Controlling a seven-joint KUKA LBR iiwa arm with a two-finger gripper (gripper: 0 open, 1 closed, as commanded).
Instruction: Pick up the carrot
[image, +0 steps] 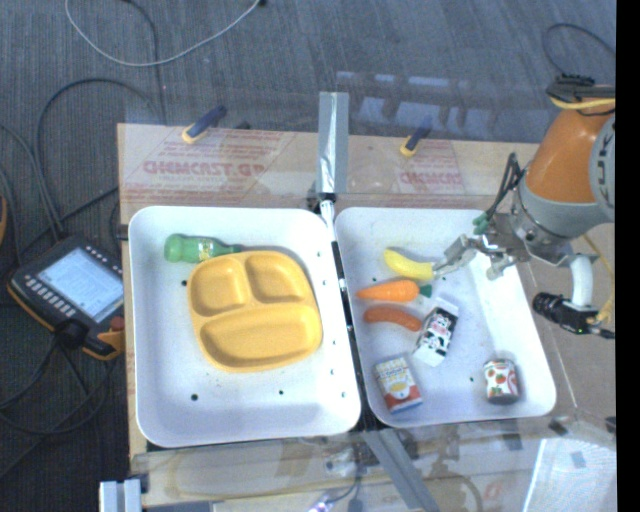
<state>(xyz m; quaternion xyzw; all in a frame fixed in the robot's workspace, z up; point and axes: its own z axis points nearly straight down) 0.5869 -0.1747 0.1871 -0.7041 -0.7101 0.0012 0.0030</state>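
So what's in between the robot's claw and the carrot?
In the camera view, the gripper sits up and right of the carrot. The yellow banana lies between them, its right end close to the fingers.

Yellow tray (256, 308), green bottle (196, 247), banana (408, 263)
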